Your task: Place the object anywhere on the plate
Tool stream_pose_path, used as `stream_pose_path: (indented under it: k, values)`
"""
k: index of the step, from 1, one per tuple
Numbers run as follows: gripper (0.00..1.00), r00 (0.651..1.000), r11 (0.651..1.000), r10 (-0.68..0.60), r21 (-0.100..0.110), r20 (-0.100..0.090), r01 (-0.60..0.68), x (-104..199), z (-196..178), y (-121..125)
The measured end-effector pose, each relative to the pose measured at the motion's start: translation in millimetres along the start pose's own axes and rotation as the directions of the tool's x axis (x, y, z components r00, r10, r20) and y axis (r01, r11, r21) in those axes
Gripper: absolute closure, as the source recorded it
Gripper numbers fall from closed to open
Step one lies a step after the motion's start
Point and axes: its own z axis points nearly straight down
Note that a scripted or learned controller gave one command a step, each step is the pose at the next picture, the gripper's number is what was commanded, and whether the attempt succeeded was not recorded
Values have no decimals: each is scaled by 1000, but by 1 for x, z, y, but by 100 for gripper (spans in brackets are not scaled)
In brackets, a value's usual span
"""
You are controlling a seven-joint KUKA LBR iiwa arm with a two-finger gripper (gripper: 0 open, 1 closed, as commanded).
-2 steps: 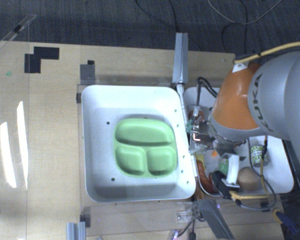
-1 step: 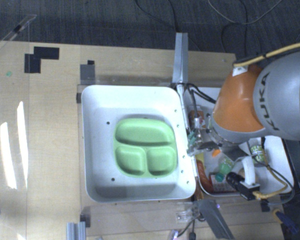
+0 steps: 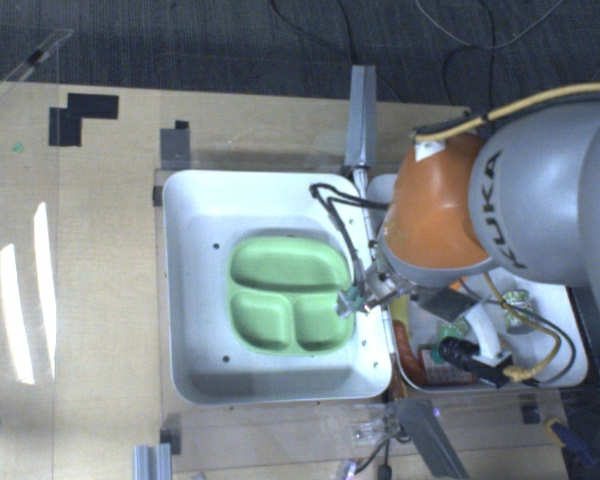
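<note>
Here we log the gripper (image 3: 359,299) at the green plate's (image 3: 285,293) right edge; whether it grips anything we cannot tell, perhaps something small. Plate sits in the left bin (image 3: 195,268).

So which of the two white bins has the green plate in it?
The left bin, away from the arm. The green plate, split into three compartments, lies flat in its middle. The right bin lies mostly under the arm and holds other clutter.
</note>
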Motion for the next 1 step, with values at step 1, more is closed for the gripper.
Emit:
stream_pose_path:
  k: [1]
  values:
    - [100, 1000, 1000, 6, -4, 3, -6, -48, -1, -9]
